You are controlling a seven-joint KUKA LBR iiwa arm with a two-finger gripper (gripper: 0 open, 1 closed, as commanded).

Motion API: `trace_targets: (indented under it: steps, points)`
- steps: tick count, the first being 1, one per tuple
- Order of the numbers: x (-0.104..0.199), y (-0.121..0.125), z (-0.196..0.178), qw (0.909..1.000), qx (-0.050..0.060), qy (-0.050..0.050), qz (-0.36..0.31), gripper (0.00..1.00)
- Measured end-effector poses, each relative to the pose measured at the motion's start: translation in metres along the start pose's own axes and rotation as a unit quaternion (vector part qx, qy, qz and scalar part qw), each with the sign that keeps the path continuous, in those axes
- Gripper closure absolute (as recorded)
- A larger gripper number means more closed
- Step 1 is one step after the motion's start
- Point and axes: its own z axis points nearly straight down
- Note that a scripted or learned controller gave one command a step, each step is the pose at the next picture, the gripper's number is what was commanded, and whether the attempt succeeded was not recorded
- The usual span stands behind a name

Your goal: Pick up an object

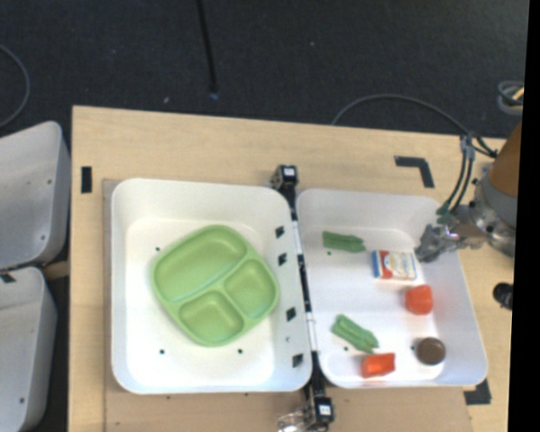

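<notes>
The small white carton (pixel 395 265) with red and blue print lies in the right bin (pixel 343 205), toward its far right corner, long axis running across the bin from left to right. Just beyond it, at the bin's right wall, hangs the gripper (pixel 428 243), the carton sitting to its near-left and nearly under it, so I'd judge that the likeliest target. Whether its grasp is apart or together I cannot tell from here. An orange-red block (pixel 418 300) sits just nearer, a brown round thing (pixel 430 352) by the near right corner, two green pieces (pixel 343 242) (pixel 354 332) and an orange wedge (pixel 379 364) further left. The left bin (pixel 124 248) holds a green divided plate (pixel 214 284).
</notes>
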Motion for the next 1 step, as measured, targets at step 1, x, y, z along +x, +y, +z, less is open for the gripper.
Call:
trace_targets:
  steps: [1]
  points:
    - [-0.0009,0.0007,-0.0037,1.0000,0.002,0.001,-0.001,1.00]
